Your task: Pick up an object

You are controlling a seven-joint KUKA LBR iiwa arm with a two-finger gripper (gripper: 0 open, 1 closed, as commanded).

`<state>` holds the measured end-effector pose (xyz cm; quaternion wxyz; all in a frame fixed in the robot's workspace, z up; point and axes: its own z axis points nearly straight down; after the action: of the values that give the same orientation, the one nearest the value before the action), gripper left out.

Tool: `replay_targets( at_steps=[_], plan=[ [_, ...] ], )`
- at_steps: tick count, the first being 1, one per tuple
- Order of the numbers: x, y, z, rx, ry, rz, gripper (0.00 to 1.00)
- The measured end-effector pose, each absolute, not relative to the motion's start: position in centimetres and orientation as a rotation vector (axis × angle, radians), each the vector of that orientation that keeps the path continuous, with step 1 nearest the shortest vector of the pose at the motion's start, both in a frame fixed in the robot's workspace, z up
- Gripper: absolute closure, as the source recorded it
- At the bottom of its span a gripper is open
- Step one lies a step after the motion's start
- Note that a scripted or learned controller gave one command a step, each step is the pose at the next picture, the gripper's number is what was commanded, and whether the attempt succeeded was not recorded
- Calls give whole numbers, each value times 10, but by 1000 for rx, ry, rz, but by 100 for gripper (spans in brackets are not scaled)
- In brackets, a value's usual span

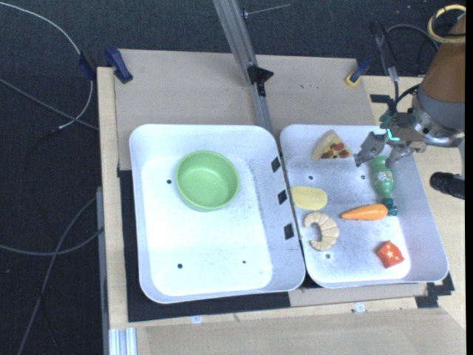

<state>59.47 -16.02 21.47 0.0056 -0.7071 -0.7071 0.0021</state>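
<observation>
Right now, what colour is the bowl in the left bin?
Light green, seen plainly in the camera view: the bowl.

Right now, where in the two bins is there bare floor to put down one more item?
Widest bare floor: the left bin, in front of and right of the green bowl. The right bin is crowded: pizza slice, yellow piece, croissant, carrot, green bottle and red piece, with the hand above. A small patch lies between croissant and red piece.
</observation>
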Motion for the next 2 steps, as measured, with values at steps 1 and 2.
replay_targets(
  at_steps=[1, 2],
  plan=[
    [596, -160, 218, -2216, -2218, 1, 0],
    [596, -160, 153, -2213, -2211, 10, 0]
  ],
)
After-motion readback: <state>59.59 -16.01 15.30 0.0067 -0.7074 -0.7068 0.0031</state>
